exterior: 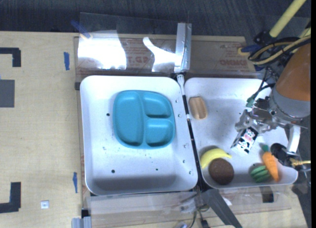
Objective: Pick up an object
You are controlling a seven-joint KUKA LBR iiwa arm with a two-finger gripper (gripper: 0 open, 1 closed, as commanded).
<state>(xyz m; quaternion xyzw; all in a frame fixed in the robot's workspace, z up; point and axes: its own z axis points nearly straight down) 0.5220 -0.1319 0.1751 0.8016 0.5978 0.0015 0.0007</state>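
Two shallow white bins sit side by side on the wooden tabletop [34, 138]. The left bin [98, 172] holds a blue divided plate [144, 118], lying flat near its middle.

The right bin [222, 98] holds the loose things. A small tan wooden block [198, 107] lies near its upper left corner, just beside the wall shared with the left bin. At the lower left, a yellow banana [213, 154] curves over a brown ball [221, 171], the two touching. Farther right along the lower edge sits a green piece [258, 172], and an orange carrot [270, 165] lies just beside it.

The grey arm with its orange band [296, 81] reaches in from the right, over the right bin. The jaws [247, 135] point down and to the left, above the bin floor. A small black-and-white card-like thing [246, 141] sits right at their tips, but whether the jaws pinch it or merely hang over it, I cannot tell; their spread is not clear either.
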